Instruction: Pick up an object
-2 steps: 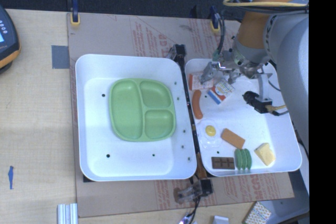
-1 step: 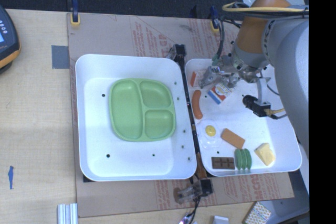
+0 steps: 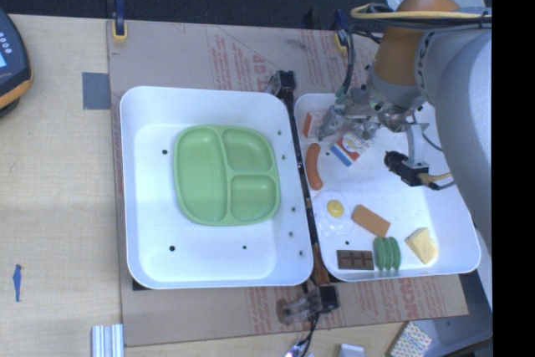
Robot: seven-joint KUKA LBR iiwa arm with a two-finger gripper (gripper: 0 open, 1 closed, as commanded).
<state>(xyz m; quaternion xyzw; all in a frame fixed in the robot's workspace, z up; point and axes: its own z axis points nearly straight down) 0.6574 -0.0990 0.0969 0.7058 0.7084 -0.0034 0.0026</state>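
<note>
Light wooden bench (image 3: 58,205) is recorded under a brown cardboard sheet (image 3: 217,54), with dark flooring along the top edge of the camera view. Two shallow white bins are set side by side on the cardboard, their inner rims touching. Left bin (image 3: 138,180): one pale green divided plate (image 3: 226,174), three compartments, lying flat near the bin's middle. Right bin (image 3: 456,259): several small toy food items are held. Listed from the far end toward the near rim: a small red-white-and-blue packet (image 3: 344,151), just beside the gripper; an orange-red sausage (image 3: 313,166), lying lengthwise close to the bin's left wall; a small yellow round piece (image 3: 334,208); an orange-brown block (image 3: 370,221), tilted, just right of the yellow piece; a dark brown chocolate bar (image 3: 354,260) at the near rim; a green ribbed vegetable (image 3: 386,253) just beside the bar; a yellow wedge (image 3: 422,246) to the right of that. Grey arm (image 3: 468,96) with orange band (image 3: 414,33) is seen entering from the right, over the far end of the right bin. Gripper (image 3: 349,126) is lowered at the bin's far left corner, near the packet and the sausage's upper end. Finger state is not determinable: the fingertips are lost among metal parts and cables, and nothing is seen between them. A black cable fitting (image 3: 405,167) hangs below the wrist, over the bin floor.
</note>
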